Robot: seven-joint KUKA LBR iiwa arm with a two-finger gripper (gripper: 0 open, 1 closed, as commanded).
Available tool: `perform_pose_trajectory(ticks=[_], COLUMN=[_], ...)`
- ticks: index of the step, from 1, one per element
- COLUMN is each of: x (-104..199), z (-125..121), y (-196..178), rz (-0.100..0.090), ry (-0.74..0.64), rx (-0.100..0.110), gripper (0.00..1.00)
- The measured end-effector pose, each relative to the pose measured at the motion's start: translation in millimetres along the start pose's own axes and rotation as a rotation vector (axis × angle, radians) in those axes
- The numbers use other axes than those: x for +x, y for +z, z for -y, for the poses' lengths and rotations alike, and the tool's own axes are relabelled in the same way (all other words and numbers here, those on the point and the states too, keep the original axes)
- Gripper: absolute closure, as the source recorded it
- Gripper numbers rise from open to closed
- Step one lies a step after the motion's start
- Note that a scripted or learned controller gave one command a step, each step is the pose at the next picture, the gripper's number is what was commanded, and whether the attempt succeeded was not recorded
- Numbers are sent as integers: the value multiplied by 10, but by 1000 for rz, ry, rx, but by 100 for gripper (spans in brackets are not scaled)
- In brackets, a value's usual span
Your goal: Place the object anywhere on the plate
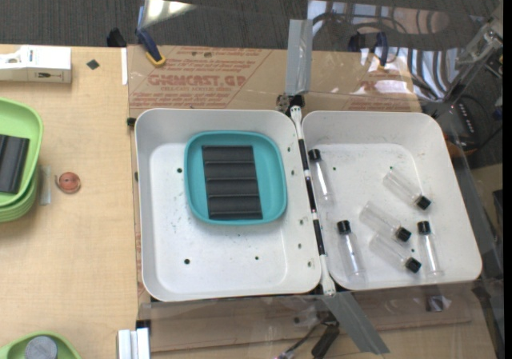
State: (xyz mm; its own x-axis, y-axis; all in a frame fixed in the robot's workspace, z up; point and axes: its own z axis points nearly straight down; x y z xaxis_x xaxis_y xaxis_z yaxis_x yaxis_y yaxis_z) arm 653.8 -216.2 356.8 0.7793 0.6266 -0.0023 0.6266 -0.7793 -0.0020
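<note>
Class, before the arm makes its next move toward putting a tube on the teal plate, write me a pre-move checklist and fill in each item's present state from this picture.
1. Teal plate sits flat in the left bin: ok.
2. Dark ribbed insert covers the plate's middle; teal border free: ok.
3. Tubes lie in the right bin, such as the one by the divider: ok.
4. A tube lying apart from others, the black-capped one near the front: ok.
5. Tube already on plate: not ok.
6. Claw state: cannot tell.
</note>
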Motion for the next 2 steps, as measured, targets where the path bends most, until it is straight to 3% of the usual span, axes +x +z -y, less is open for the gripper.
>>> perform_pose_trajectory(ticks=[2], x=[-73], z=[-6], y=[-31], rz=[1], ry=[184], rx=[2], gripper=[0])
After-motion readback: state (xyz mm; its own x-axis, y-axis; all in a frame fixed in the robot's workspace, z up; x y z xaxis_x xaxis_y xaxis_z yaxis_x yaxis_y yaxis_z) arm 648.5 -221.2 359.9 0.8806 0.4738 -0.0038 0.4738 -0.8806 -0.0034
